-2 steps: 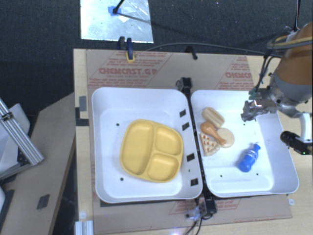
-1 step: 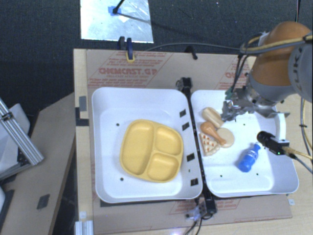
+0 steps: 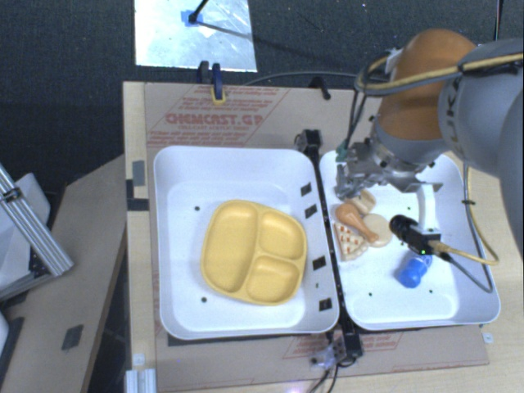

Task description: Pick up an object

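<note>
The grey arm (image 3: 491, 113) reaches in from the right, orange band (image 3: 422, 80) uppermost, with the gripper (image 3: 354, 187) pointing downward.

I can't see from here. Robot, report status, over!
Pincer over right bin, left side. Toy food pile at its tip. Blue toy nearby, yellow tray apart.

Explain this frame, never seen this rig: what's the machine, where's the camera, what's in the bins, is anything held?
One grey robot arm with an orange band reaches in from the right; its gripper sits low over the right bin, at its far-left corner. A single fixed camera looks down at a slant. The left bin holds a yellow three-compartment plate. The right bin holds toy food, a drumstick-shaped piece beside a waffle-patterned wedge, plus a small blue object nearer the front. Whether anything is held can't be told from here.
</note>
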Motion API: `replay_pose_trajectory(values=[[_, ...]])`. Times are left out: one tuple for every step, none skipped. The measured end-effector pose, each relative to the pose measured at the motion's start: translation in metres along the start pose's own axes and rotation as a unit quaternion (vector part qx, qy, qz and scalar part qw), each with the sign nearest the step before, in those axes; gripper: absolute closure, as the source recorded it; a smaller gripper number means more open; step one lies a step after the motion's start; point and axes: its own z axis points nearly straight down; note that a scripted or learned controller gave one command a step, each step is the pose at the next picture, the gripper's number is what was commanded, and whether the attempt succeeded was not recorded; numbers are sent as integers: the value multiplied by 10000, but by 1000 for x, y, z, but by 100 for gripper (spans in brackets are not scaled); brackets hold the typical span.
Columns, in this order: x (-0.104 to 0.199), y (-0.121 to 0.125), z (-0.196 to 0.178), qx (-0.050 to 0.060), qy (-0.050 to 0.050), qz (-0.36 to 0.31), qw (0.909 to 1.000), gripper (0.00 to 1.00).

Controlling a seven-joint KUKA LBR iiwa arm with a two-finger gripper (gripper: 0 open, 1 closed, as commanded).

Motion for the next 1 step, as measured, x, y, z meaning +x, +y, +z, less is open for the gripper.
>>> replay_pose_trajectory(values=[[52,-8,-2,7,-2,5,10000,100]])
